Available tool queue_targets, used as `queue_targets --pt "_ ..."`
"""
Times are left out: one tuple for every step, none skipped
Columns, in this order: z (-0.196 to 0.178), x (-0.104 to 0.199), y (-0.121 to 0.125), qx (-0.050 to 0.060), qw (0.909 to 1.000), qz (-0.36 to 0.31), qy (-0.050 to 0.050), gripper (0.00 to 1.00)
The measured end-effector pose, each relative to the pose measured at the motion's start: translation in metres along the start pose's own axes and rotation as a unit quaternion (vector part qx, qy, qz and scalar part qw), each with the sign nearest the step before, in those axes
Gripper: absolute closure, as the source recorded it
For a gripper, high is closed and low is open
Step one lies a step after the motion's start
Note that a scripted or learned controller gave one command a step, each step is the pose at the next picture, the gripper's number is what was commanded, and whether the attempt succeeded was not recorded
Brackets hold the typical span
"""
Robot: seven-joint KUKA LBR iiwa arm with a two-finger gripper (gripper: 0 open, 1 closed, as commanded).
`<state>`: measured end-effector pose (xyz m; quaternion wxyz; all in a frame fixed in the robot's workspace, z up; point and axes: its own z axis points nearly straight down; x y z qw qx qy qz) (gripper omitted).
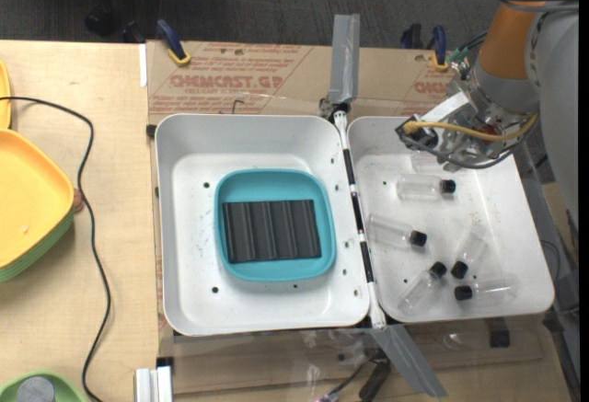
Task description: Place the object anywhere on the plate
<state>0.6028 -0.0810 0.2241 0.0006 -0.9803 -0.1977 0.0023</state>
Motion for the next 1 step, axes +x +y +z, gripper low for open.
queue_targets --pt "0.0 0.0 0.0 0.0 1.0 0.0 0.0 0.0"
